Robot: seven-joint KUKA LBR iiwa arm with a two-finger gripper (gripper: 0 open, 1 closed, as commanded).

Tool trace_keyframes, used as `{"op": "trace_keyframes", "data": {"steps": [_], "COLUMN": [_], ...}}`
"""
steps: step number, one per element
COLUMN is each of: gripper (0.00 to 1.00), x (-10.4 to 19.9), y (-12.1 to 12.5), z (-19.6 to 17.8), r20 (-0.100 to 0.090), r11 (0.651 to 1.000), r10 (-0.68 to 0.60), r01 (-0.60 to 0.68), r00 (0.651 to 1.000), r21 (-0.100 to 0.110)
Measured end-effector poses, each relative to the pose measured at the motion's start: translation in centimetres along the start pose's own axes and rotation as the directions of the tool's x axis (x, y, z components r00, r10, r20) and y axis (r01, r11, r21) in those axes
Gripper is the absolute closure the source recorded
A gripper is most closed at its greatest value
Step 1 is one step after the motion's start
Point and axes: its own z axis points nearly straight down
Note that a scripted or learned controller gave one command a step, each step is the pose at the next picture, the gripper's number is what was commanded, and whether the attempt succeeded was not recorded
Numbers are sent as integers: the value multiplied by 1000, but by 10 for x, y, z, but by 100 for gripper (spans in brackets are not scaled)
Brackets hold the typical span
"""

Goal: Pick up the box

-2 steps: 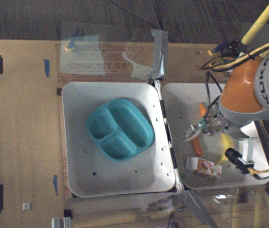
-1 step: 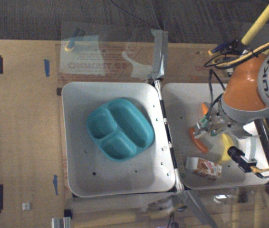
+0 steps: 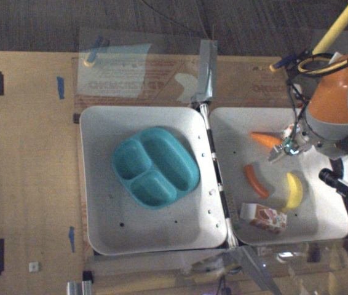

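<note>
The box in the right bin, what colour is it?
Reddish-brown and white, seen in the camera view: the box lies near the bin's front edge.

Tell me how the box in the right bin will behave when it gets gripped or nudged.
The box lies flat on a broad face, so it probably slides rather than rolls or tips. It looks like a small printed carton, likely light and somewhat crushable. It sits close to the bin's near wall, which may crowd the fingers.

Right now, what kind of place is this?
Probably a robot lab's pick-and-place test bench: two white bins taped onto a cardboard-covered bench, toy food like a banana and carrot, a small box, and loose cables.
</note>
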Motion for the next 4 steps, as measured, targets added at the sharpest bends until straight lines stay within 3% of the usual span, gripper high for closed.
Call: {"op": "trace_keyframes", "data": {"steps": [1,2,3,4], "gripper": [100,100,100,100], "x": [23,22,49,44], "y": [77,79,76,66], "z": [1,-12,0,0], "r20": [-6,0,-1,0], "r11": [949,949,804,407], "r10": [-314,-315,-594,-913], "r01": [314,315,594,913], "r00": [949,949,804,407], "r21": [6,2,-1,-3]}}
